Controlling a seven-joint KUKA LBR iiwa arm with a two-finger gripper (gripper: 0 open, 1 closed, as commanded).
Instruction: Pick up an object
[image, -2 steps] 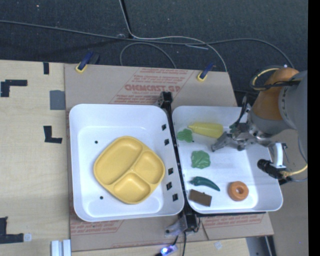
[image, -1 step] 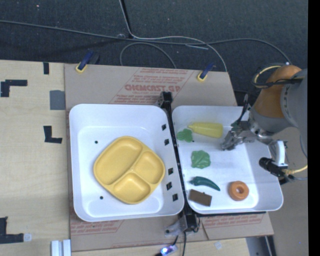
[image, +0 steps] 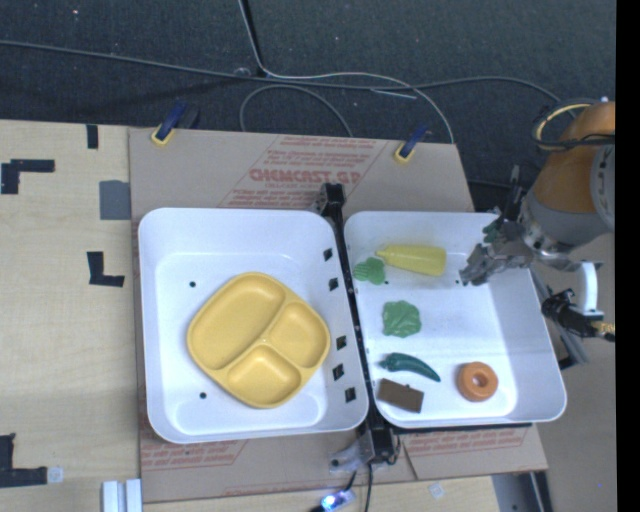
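The right bin (image: 520, 300) holds a yellow corn cob with a green husk end (image: 405, 261), a green leafy piece (image: 401, 318), a dark green pepper (image: 412, 366), a brown block (image: 401, 396) and an orange ring (image: 478, 381). My gripper (image: 478, 268) hangs over the bin's far right part, just right of the corn cob and apart from it. Nothing shows between its tips.
The left bin (image: 160, 300) carries a yellow divided plate (image: 258, 338). Both bins rest on a cardboard sheet (image: 300, 170) held by clamps. Black cables (image: 300, 85) run across the dark floor at the back. The arm's grey body (image: 565, 200) stands over the right bin's rim.
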